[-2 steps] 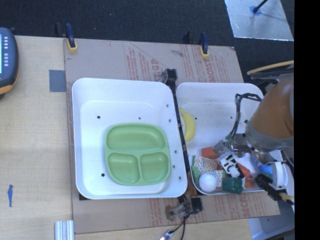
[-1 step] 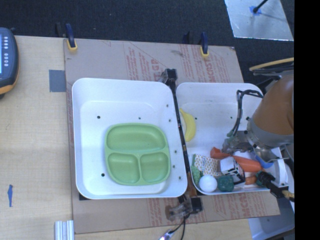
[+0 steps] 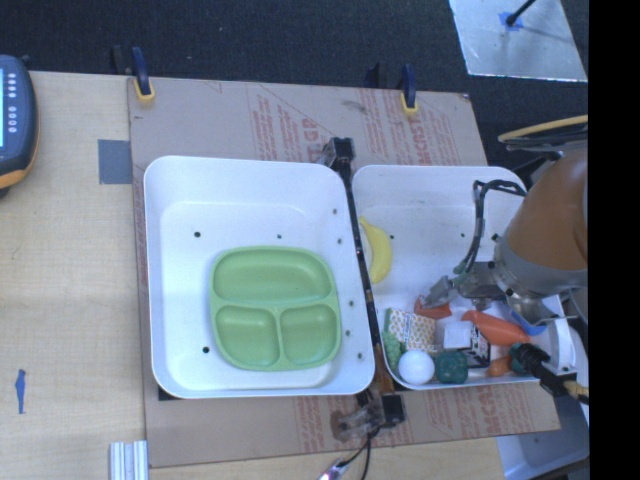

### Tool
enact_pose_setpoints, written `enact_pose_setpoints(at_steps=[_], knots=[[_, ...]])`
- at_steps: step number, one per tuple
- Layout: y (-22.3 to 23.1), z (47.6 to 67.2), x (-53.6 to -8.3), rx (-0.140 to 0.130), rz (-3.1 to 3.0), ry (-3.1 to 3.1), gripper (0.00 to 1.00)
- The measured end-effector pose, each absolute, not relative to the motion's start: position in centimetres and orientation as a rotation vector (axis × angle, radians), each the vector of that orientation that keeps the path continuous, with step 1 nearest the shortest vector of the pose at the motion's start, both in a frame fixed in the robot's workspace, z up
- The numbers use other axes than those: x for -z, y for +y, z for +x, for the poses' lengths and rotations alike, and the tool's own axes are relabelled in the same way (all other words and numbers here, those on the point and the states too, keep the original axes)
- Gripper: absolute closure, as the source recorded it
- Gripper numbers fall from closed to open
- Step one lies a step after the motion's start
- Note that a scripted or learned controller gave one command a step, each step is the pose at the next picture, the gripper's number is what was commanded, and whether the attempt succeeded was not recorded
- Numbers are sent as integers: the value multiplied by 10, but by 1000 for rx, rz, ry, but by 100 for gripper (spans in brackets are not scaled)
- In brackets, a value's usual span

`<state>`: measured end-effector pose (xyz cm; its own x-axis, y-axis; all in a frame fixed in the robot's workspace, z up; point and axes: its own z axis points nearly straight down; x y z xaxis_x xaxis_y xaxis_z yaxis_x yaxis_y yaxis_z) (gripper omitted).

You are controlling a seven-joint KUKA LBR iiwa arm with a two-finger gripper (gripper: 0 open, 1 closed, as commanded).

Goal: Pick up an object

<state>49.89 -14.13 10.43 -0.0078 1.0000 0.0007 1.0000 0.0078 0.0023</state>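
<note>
**Arm low over a crowded right bin**

While the left bin point(image 3: 165, 268) carries a single green divided plate point(image 3: 275, 306) lying flat toward its front edge, the things worth picking are all next door. In the right bin point(image 3: 420, 193) a yellow banana point(image 3: 377, 251) rests against the left wall, and along the front edge sit a patterned packet point(image 3: 412, 328), a white ball point(image 3: 416, 367), a dark green lump point(image 3: 451, 367) and an orange carrot-like piece point(image 3: 495, 326), packed close. The arm point(image 3: 545, 223) leans in over the right wall, probably to reach that cluster. Its gripper point(image 3: 452, 290) hangs just above the packet; how far it is open, or whether it grasps anything, I cannot tell.
</note>
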Motion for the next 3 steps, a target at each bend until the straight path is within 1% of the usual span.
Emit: enact_pose_setpoints(at_steps=[1,2,3], knots=[[-97,581,-92,-2,2206,2231,0],[-98,655,-93,12,2211,2228,0],[-104,656,-92,4,2218,2223,0]])
